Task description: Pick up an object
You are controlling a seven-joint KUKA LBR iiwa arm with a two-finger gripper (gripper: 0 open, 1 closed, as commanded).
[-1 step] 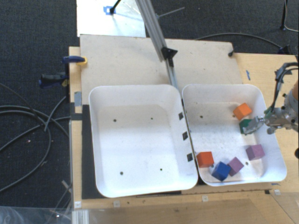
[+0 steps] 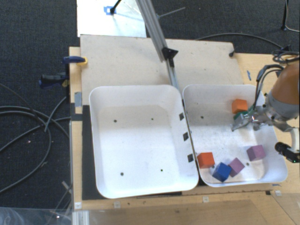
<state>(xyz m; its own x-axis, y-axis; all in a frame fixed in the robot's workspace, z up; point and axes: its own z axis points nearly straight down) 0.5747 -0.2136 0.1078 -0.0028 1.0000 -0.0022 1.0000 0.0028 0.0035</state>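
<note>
We see two smooth white plastic bins (image 2: 140, 95), a matt pale wooden desk (image 2: 201, 64), dark rough carpet floor (image 2: 37, 13) and a brushed metal pole (image 2: 152, 18) at upper centre.

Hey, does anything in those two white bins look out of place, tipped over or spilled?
Nothing stands out. The right bin holds the blocks: an orange block beside the gripper, an orange-red one, a blue one and two purple ones, all inside its walls, none spilled.

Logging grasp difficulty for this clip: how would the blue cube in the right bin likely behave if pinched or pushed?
The blue cube looks rigid and flat-faced, so it should slide, not roll. It touches the purple block, which would probably shift with it.
</note>
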